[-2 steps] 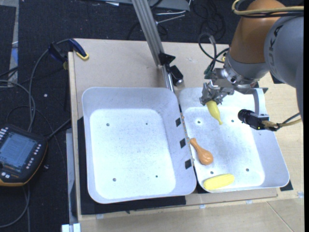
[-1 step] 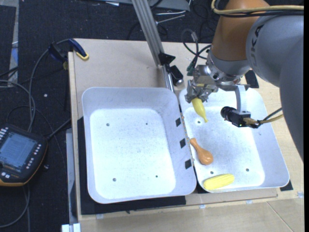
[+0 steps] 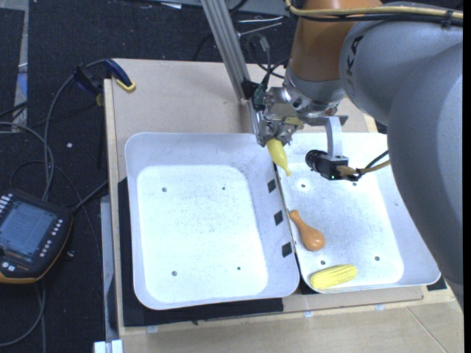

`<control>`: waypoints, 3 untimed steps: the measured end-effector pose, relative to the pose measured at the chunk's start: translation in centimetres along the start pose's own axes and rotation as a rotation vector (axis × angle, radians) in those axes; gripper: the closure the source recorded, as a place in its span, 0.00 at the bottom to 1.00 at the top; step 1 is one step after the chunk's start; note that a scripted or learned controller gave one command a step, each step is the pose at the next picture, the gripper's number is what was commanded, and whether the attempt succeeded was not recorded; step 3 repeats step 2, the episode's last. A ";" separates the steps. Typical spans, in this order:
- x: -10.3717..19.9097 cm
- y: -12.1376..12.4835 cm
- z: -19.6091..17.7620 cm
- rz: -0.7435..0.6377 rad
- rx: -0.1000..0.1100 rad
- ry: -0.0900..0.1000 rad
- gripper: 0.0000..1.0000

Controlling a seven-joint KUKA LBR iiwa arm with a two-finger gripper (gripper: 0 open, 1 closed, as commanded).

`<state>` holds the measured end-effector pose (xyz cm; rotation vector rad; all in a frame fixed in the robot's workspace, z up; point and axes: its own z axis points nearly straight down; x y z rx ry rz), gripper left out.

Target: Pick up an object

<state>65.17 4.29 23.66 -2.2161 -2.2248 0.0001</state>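
My gripper (image 3: 274,140) hangs over the rear left corner of the right bin (image 3: 368,212), near the divide between the two bins. A slim yellow object (image 3: 279,157), shaped like a small banana, sticks out downward from between its fingers, so the gripper is shut on it and holds it above the bin floor. An orange pear-shaped toy (image 3: 307,232) lies on the right bin's floor near its left wall. A yellow corn cob (image 3: 333,275) rests at that bin's front edge.
The left bin (image 3: 195,219) sits beside the right one. A metal rail (image 3: 224,39) slants up behind the bins. A blue-and-yellow clamp (image 3: 110,76) grips the bench's rear left corner. A handheld pendant (image 3: 26,234) lies off the bench at left.
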 end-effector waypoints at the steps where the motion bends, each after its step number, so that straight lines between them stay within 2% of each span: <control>1: 5.2 1.2 -0.9 -0.001 -0.002 0.000 1.00; 2: 4.9 1.2 -0.9 0.003 -0.001 -0.001 0.00; 3: 4.9 1.2 -0.9 0.003 -0.001 -0.001 0.00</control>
